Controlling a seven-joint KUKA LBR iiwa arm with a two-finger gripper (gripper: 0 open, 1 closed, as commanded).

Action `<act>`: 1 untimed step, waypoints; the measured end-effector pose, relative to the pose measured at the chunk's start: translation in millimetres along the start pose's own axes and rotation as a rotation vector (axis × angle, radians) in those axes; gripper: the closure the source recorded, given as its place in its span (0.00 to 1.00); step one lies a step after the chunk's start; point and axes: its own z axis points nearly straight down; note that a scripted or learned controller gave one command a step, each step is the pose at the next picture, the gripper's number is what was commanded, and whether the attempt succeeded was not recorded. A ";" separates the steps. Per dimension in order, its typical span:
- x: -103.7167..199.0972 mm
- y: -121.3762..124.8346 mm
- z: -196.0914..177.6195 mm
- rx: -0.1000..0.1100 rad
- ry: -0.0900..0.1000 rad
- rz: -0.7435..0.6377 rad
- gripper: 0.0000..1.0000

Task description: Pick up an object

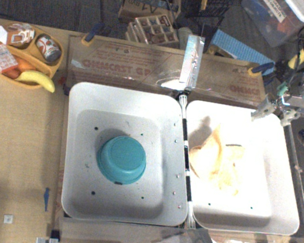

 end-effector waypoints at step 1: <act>3.1 21.8 -56.7 -0.006 -0.004 -0.228 0.00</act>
